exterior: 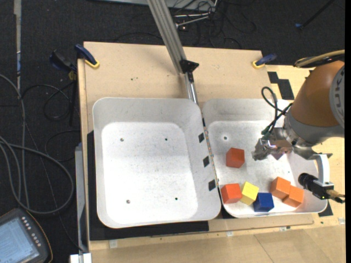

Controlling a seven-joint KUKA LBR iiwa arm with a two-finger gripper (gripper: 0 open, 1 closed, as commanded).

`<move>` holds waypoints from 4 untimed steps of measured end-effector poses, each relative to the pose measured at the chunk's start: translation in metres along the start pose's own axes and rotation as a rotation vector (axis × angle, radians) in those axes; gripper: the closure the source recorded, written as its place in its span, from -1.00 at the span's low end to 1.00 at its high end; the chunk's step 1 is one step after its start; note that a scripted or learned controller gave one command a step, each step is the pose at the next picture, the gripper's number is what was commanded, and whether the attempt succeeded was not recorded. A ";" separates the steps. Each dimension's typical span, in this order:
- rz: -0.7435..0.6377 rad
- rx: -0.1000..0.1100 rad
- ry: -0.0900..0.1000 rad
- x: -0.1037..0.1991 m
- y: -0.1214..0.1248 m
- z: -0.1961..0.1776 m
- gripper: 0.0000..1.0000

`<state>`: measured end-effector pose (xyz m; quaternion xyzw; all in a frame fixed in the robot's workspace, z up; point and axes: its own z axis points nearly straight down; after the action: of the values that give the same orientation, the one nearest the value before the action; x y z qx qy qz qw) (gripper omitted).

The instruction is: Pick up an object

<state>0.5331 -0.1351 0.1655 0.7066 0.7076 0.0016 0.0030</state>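
Observation:
The right bin (241, 111) holds several blocks. A red-orange block (235, 158) sits near its middle. Along the front wall lie an orange-red block (231, 193), a yellow block (249, 192) and a blue block (264, 201). Two orange blocks (287, 190) lie at the front right corner. My gripper (267, 148) hangs over the right bin, just right of the red-orange block and apart from it. Nothing shows between its fingers.
The left bin (145, 160) stands beside the right one on a wooden bench (137, 70). A metal pole (170, 34) slants down to the gap between the bins. Blue clamps (85, 53) hold the bench's back corners.

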 end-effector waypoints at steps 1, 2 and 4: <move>-0.001 0.000 0.000 0.000 0.002 -0.043 1.00; -0.006 0.006 0.004 0.045 0.004 -0.041 1.00; -0.007 0.006 0.004 0.160 0.021 -0.051 1.00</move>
<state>0.5532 0.0253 0.2163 0.7040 0.7102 0.0009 -0.0005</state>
